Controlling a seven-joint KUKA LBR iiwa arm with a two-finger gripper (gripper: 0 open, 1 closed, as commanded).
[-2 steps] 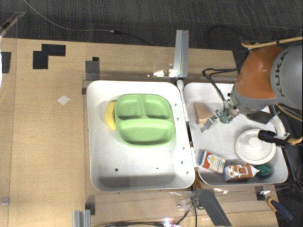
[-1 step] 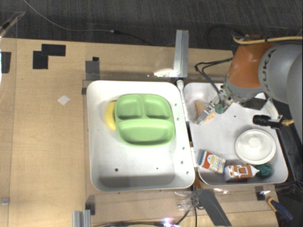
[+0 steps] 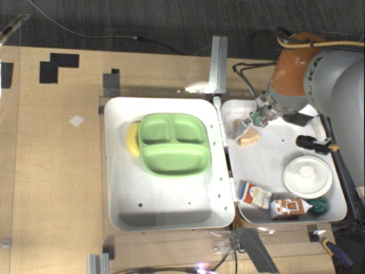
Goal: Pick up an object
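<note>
The hand point(image 3: 258, 119) hangs low in the far left corner of the right bin point(image 3: 268, 158), its tip just beside a tan wedge-shaped piece point(image 3: 248, 137) lying on the bin floor; whether it is apart or together cannot be told. Nearer in the same bin sit a white round lid point(image 3: 307, 175), a small carton point(image 3: 254, 196) and a brown carton point(image 3: 290, 208). The left bin point(image 3: 120, 198) holds a green divided tray point(image 3: 173, 144) resting over a yellow object point(image 3: 132, 139)

Matt green plastic tray point(image 3: 173, 144), pale wooden bench point(image 3: 51, 170)
</note>
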